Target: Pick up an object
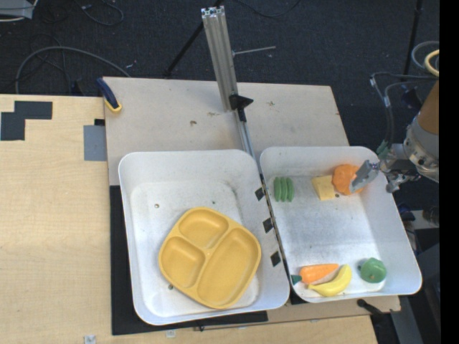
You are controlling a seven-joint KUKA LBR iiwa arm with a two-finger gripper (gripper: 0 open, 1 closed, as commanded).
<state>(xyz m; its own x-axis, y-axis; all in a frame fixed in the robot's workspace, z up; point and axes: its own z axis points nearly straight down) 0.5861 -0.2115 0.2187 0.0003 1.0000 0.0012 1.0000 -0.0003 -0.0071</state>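
In the right bin [391, 213], an orange toy fruit [344, 178] lies near the back, touching a yellow cheese wedge [324, 188] on its left. A green ribbed vegetable [284, 189] sits further left. Along the front edge lie an orange carrot [318, 271], a yellow banana [332, 284] and a green round fruit [372, 269]. My gripper [379, 176] hangs at the bin's right rim, open. Its left finger [364, 173] is right beside the orange fruit, and nothing sits between the fingers.
The left bin [136, 192] holds a yellow divided plate [209, 256]. A metal post [221, 56] rises behind the bins, with clips on the wall between them. The arm's wrist comes in from the right edge.
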